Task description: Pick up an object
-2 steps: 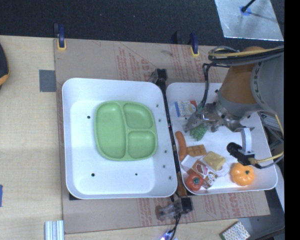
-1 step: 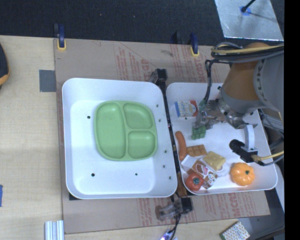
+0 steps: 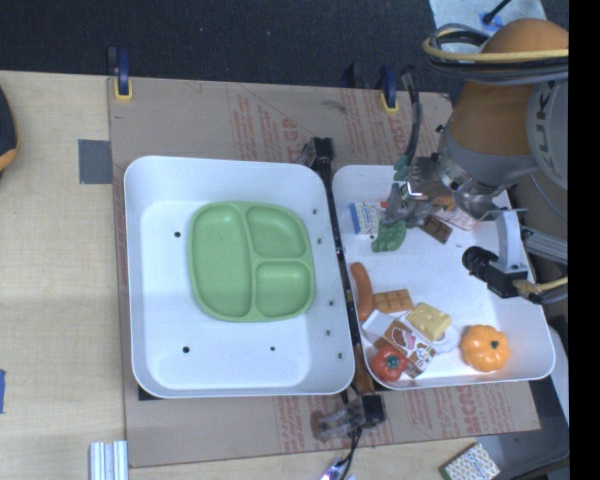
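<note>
My gripper (image 3: 407,200) is over the far left part of the right bin (image 3: 535,368). A green leafy toy (image 3: 389,234) sits right at its tip, on the near side; whether they touch is unclear. Nearer the front lie a brown sausage (image 3: 361,290), a tan cracker (image 3: 392,301), a yellow cheese piece (image 3: 429,320), an orange pumpkin (image 3: 484,348), a red tomato (image 3: 387,365) and a white packet (image 3: 408,342). A blue and white card (image 3: 366,216) lies left of the gripper. A small brown piece (image 3: 437,230) lies to its right.
The left bin (image 3: 150,358) holds a green divided plate (image 3: 251,261). The arm's orange and grey body (image 3: 505,108) hangs over the right bin's far right corner. Clamps (image 3: 122,73) pin the cardboard sheet at the back edge.
</note>
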Controlling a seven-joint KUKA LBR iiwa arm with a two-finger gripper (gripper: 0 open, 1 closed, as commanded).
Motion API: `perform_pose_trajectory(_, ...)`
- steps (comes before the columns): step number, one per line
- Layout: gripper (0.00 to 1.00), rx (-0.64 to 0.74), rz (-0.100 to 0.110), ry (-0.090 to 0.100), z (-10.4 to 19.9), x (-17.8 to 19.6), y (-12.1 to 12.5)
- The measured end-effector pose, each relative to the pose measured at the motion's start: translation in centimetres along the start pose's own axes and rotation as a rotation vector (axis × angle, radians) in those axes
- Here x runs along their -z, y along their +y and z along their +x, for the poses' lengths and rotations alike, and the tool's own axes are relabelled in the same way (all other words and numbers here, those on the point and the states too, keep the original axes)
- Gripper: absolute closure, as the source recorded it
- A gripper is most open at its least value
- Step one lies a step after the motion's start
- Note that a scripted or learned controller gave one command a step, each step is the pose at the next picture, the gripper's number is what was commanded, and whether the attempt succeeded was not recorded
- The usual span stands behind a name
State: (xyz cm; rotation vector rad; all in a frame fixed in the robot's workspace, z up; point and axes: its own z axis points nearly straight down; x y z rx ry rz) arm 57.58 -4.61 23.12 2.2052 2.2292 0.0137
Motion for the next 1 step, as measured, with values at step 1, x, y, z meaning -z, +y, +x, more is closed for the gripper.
perform_pose_trajectory(1,1.0,-0.001,0.012,-0.002,5.71,-0.78,1.06)
